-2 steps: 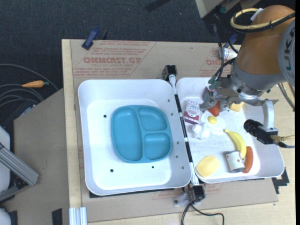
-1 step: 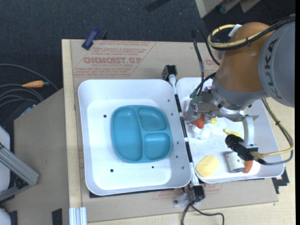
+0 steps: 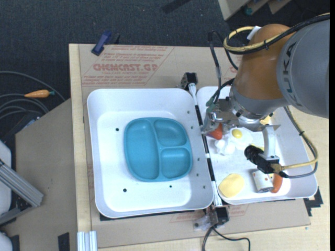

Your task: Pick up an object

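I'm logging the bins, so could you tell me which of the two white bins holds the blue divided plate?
The left bin: the blue plate lies alone in its middle. The right bin holds small items instead, including a yellow lump, under the arm.

My gripper (image 3: 215,125) hangs low over the right shallow white bin (image 3: 301,156), by a small red-orange piece (image 3: 216,134), white lumps (image 3: 226,146) and a yellow rounded object (image 3: 232,184); a blue divided plastic plate (image 3: 157,148) lies in the left white bin (image 3: 104,140)
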`<state>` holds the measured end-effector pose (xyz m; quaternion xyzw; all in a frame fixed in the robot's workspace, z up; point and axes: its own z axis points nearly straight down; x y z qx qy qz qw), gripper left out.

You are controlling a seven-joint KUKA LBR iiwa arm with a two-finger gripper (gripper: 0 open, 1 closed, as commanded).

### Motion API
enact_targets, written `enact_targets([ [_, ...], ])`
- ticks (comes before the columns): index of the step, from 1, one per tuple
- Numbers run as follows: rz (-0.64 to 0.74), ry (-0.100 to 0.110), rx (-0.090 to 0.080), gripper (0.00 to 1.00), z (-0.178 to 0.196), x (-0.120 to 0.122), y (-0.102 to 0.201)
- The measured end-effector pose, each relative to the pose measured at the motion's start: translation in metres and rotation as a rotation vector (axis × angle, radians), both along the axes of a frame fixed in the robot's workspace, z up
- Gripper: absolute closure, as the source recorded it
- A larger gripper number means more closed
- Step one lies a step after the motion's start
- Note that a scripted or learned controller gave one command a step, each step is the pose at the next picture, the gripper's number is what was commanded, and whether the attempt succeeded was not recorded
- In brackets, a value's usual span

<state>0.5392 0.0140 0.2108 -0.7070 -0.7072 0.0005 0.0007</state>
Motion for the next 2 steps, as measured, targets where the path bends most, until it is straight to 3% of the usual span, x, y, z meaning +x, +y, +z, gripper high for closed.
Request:
enact_targets([
  [1, -0.001, 0.002, 0.000, 1.00, -0.027, -0.009, 0.012],
  [2, 0.002, -0.001, 0.001, 1.00, -0.016, 0.022, 0.087],
])
